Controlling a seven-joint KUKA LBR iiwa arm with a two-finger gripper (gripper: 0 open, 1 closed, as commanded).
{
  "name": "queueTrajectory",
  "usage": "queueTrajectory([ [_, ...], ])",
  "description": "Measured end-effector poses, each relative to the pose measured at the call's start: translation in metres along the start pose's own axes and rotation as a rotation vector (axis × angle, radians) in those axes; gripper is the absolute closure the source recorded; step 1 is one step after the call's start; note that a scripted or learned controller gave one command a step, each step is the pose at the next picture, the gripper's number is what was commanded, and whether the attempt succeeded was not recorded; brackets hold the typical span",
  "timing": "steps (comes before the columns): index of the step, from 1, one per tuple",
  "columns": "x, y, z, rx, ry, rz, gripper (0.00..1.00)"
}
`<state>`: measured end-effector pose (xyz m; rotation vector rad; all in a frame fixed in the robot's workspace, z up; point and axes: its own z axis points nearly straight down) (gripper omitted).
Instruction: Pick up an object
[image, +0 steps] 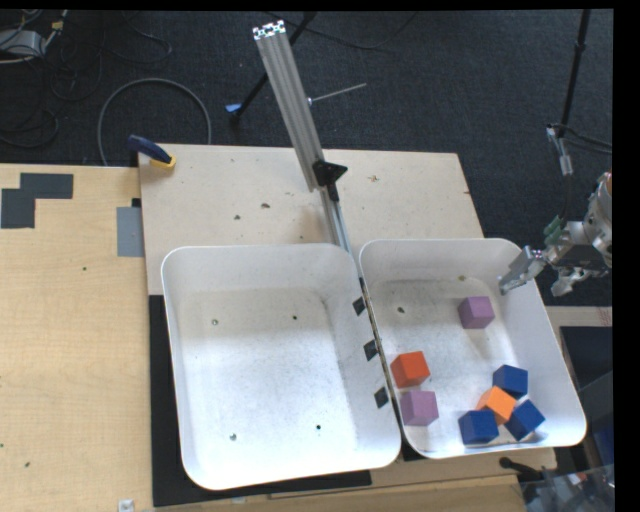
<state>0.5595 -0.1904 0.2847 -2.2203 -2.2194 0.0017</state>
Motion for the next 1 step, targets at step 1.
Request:
queueTrajectory([
  [1, -0.0001, 0.0000, 0.0000, 0.000, 0.000, 0.000, 0.00],
])
